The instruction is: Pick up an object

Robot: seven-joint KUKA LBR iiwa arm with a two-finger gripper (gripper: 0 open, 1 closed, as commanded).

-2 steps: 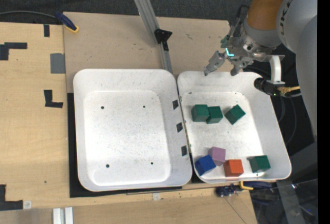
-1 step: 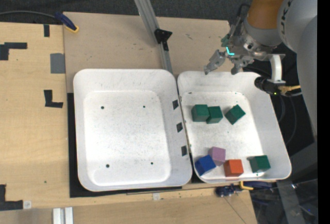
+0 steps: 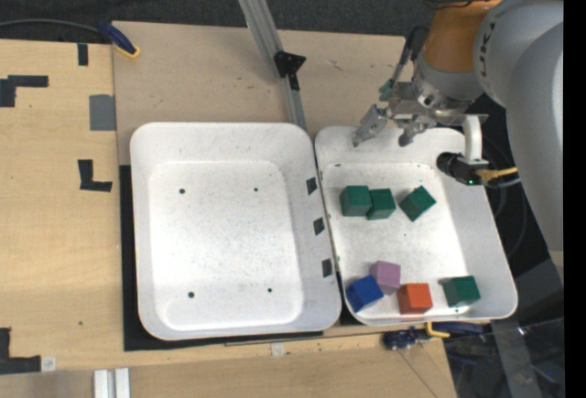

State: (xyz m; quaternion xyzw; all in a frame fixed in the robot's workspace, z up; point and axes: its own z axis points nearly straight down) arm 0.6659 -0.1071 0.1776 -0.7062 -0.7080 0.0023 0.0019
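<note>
Spread apart and holding nothing, the gripper (image 3: 387, 130) hangs over the far rim of the right bin (image 3: 481, 236), at about one o'clock in the view. Left to right lie the left bin (image 3: 146, 204), then in the right bin three green blocks (image 3: 356, 199) in a row at mid-bin, and along its five o'clock edge a blue block (image 3: 363, 292), purple block (image 3: 388, 274), orange block (image 3: 415, 297) and green cube (image 3: 460, 290). From two o'clock the grey arm (image 3: 513, 39) reaches in, wrist angled downward.
</note>
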